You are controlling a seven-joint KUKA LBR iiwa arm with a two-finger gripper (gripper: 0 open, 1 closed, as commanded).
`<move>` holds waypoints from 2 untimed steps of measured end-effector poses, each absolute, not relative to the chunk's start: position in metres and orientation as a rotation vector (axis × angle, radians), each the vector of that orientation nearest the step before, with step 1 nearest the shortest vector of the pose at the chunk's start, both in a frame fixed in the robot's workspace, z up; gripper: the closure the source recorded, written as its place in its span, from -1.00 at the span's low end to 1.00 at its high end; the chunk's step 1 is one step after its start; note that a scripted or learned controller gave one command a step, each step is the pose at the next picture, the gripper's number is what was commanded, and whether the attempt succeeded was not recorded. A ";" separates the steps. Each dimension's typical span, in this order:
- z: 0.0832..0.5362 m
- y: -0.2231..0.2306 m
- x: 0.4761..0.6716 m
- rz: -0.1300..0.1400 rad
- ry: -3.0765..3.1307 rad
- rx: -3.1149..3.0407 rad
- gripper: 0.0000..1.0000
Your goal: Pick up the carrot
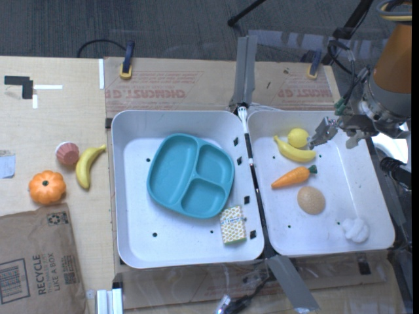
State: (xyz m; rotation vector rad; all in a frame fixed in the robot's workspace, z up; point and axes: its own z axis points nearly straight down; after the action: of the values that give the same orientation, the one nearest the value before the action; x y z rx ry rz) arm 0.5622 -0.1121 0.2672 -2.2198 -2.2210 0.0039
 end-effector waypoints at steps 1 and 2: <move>0.179 -0.093 0.571 0.004 -2.248 -2.191 -1.00; 0.104 -0.104 0.567 -0.023 -2.624 -1.767 -1.00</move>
State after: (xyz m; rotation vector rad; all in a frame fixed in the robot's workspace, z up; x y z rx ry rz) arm 0.5674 -0.1037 0.1041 -1.7670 -2.6236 -0.0229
